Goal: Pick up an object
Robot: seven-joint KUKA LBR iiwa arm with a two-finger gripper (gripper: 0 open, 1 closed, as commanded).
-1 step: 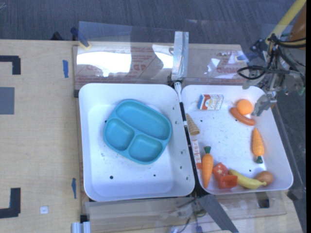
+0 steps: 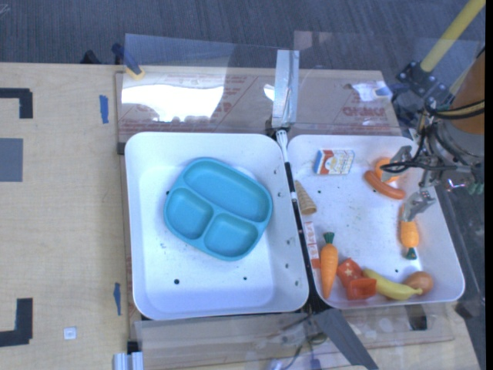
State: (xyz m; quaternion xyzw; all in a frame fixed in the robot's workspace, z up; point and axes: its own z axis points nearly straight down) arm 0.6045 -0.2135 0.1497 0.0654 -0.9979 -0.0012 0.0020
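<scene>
1. Banana (image 2: pixel 391 287), yellow, lies at about 5 o'clock in the right bin (image 2: pixel 451 280), against the near wall; beside it an onion-coloured round piece (image 2: pixel 420 281) and a red tomato piece (image 2: pixel 354 277). Likely loose toys tipped in for grasp trials, hence the huddle along the near edge.
2. Large carrot (image 2: pixel 328 262), orange with a green top, lies lengthwise at 7 o'clock in the same bin, just beside the divider.
3. Small carrot (image 2: pixel 409 233), at 3 o'clock in the right bin, lies apart from the rest, directly below the gripper.
4. Sausage (image 2: pixel 383 184), orange-red, at 1 o'clock; a small printed carton (image 2: pixel 333 161) at 11 o'clock; an ice-cream cone (image 2: pixel 305 198) at 9 o'clock near the divider.
5. Blue divided plate (image 2: pixel 218 207), at the centre of the left bin (image 2: pixel 146 284), nothing on it; judged a place for later set-downs.
6. Gripper (image 2: pixel 420 203): hangs over the right bin's 3 o'clock side, tips just above the small carrot's upper end. Nothing sits between its fingers. Whether they are released or clenched I cannot tell; cables and glare blur them.
7. Task object: judged to be the small carrot, nearest the tool and not yet lifted.
</scene>
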